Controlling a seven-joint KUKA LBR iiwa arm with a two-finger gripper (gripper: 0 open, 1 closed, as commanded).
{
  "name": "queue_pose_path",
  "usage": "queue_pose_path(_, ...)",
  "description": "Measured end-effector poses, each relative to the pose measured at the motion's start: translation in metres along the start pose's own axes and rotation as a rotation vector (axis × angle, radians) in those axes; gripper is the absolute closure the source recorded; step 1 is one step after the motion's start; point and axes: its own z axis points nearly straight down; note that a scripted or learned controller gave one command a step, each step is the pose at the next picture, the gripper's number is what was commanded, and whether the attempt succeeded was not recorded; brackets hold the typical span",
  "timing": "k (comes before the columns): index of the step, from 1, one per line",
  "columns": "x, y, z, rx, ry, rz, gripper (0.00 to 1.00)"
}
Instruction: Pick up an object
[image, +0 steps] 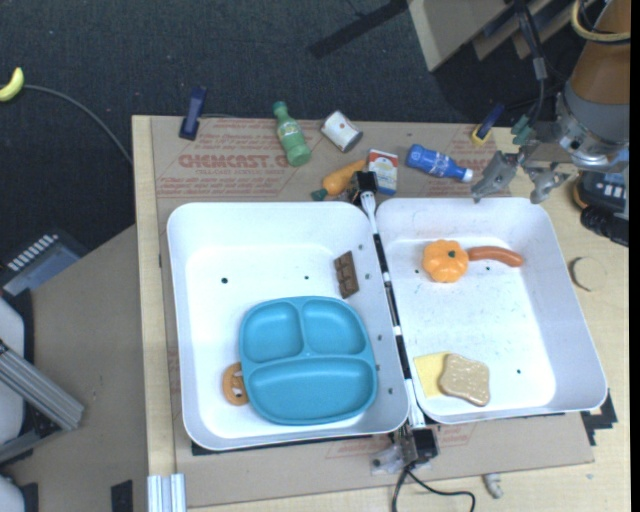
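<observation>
Hovering above right bin (560, 250) far rim, claw (518, 184) spread wide, nothing held; pumpkin (445, 260) below.

My bench (230, 160) carried two white bins, the left bin (200, 300) and the right bin (560, 300), touching side by side. Behind them lay a green bottle (292, 134), a blue bottle (437, 162), a small carton (382, 170) and a blue marker (192, 112).

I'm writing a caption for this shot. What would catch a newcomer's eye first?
Probably the big blue three-compartment plastic plate filling the front of the left white bin. Next, the small orange toy pumpkin at the back of the right white bin, and the grey arm's gripper hovering above that bin's far edge, open.
</observation>
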Motion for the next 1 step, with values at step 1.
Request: queue_pose_path(1,-0.0523,0.0114,0.1698,0.006,0.001,0.002,0.0)
